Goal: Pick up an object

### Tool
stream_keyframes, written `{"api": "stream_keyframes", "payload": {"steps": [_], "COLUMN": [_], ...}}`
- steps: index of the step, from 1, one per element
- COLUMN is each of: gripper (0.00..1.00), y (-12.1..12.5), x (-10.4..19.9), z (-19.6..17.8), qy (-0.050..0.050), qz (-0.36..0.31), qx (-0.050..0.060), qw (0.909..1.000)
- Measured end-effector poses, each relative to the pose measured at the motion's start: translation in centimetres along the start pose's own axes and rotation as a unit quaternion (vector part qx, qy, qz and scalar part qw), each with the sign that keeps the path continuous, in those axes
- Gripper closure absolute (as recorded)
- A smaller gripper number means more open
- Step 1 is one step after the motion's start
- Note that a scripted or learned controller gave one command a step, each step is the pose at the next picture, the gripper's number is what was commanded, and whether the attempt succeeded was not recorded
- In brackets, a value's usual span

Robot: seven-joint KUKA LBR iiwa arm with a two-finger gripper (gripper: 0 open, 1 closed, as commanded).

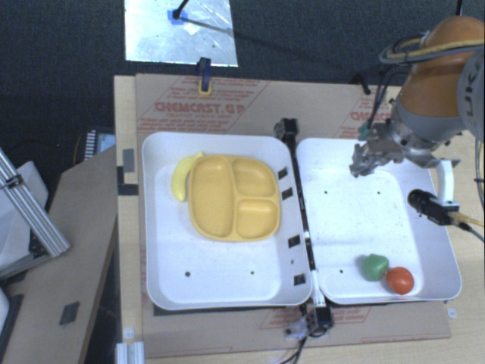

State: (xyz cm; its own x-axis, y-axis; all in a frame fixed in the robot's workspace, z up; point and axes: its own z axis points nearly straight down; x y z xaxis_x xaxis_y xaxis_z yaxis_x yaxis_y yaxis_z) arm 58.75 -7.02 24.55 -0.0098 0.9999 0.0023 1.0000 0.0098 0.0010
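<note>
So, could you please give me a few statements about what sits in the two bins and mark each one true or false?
1. The yellow divided tray lies in the left bin. True.
2. The green object and red object are in the left bin. False: both sit in the right bin, near its front edge.
3. A banana lies at the tray's left side. True.
4. The gripper is over the left bin. False: it is above the right bin's rear part.

Two shallow white bins sit side by side on a brown cardboard sheet (227, 101). A black divider strip (298, 203) runs between them. A shiny foil square (180, 21) lies beyond the cardboard's far edge, on dark carpet (61, 51).
</note>
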Motion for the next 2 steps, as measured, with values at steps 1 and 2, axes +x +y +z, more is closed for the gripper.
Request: {"api": "stream_keyframes", "payload": {"steps": [1,2], "gripper": [1.00,1.00], "y": [-0.3,-2.0], "x": [5.4,11.1], "z": [1.3,2.5], "qy": [0.000,0.000], "qz": [0.000,0.000], "qx": [0.000,0.000], "qw": [1.0000,1.0000]}}
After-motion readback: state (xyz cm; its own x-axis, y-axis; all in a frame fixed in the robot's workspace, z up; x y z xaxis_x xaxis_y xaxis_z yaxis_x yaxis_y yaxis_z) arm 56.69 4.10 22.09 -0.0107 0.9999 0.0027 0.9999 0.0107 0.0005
